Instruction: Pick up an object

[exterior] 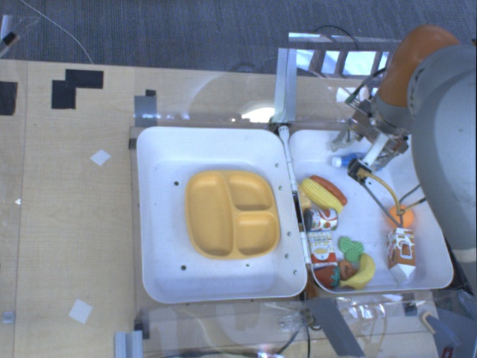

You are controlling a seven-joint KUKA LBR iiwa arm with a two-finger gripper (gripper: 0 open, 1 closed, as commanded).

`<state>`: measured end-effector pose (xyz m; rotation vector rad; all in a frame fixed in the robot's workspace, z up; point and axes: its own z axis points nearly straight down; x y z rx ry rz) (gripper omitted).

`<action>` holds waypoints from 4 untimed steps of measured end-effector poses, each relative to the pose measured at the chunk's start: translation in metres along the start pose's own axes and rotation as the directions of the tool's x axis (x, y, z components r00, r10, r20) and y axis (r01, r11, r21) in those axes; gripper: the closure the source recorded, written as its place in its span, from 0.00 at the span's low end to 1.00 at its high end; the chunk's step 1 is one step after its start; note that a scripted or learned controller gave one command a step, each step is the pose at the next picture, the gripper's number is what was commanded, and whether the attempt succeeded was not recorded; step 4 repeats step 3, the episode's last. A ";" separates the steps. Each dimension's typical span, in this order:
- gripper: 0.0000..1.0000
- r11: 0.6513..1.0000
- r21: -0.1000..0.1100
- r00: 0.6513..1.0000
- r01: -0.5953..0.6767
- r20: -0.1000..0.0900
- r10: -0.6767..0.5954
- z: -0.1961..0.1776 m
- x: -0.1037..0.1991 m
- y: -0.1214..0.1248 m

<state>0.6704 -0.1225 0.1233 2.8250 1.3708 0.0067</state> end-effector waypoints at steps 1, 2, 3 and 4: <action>0.00 0.989 0.001 0.989 -0.150 0.000 0.150 0.013 0.006 -0.016; 0.00 0.943 -0.006 0.943 -0.333 -0.006 0.333 -0.098 -0.026 -0.014; 0.00 0.896 -0.001 0.896 -0.445 0.000 0.445 -0.132 -0.031 0.003; 0.00 0.896 -0.001 0.896 -0.445 0.000 0.445 -0.132 -0.031 0.003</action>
